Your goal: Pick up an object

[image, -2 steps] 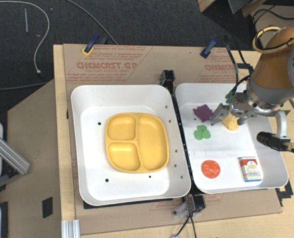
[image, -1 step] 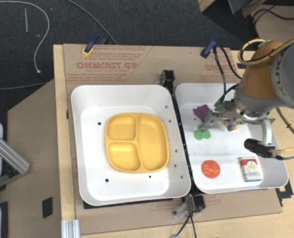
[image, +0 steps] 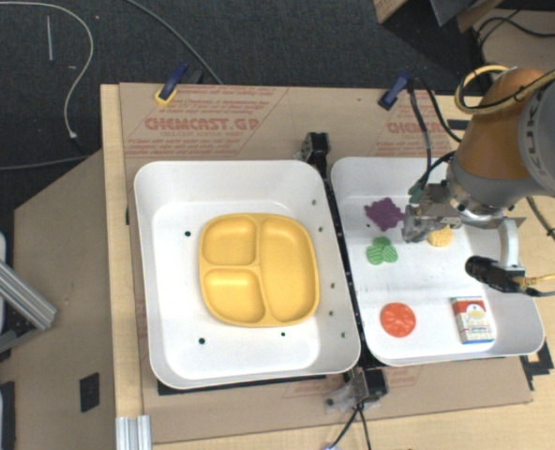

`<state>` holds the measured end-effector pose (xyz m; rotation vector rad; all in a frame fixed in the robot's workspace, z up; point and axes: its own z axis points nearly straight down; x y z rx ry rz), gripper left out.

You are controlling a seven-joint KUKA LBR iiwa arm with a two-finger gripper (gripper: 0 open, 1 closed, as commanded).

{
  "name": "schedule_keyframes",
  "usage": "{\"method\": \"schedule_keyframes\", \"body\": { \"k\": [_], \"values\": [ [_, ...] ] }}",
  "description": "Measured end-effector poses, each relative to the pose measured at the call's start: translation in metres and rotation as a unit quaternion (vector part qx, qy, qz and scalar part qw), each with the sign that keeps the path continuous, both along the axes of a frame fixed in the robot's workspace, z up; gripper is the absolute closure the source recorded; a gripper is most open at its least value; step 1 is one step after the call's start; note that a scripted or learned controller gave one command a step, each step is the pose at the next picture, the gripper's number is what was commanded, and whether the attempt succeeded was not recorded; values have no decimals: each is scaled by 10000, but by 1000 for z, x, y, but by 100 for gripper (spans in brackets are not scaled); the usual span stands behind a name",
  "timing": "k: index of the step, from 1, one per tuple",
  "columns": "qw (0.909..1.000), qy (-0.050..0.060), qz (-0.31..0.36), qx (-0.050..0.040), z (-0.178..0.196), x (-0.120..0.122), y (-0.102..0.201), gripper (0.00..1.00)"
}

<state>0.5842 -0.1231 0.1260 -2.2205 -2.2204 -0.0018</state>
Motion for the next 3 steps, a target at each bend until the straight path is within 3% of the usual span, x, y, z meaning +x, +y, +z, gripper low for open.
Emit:
{"method": "schedule_keyframes", "body": {
  "k": [2,3],
  "values": [
    [10000,-45,10,-16,130,7,1,100],
    [10000,-16,6,-11,132,8,1,100]
  ]
}}
